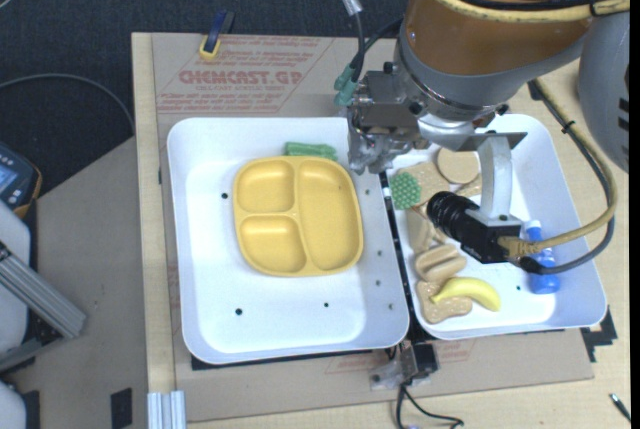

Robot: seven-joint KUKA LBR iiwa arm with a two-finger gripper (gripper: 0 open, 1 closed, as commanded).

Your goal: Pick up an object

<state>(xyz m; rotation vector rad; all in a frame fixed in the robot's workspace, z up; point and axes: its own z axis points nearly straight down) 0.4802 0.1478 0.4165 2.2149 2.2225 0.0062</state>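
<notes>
My gripper [368,157] hangs low over the back of the strip between the two bins, just past the far right corner of a yellow divided plate [298,215]. The plate lies in the left bin [200,247]. A flat green piece [310,150] pokes out behind the plate, just left of the gripper. In the right bin [575,217], a round green textured thing [404,188] lies just right of the gripper. Nothing shows between the gripper's tips.
The right bin also holds a banana [468,292], tan bread-like pieces [440,262], a tan disc [458,165] and a blue thing [540,277]. The arm's bulk covers that bin's back part. A yellow and blue clip [213,37] lies on the cardboard behind the bins.
</notes>
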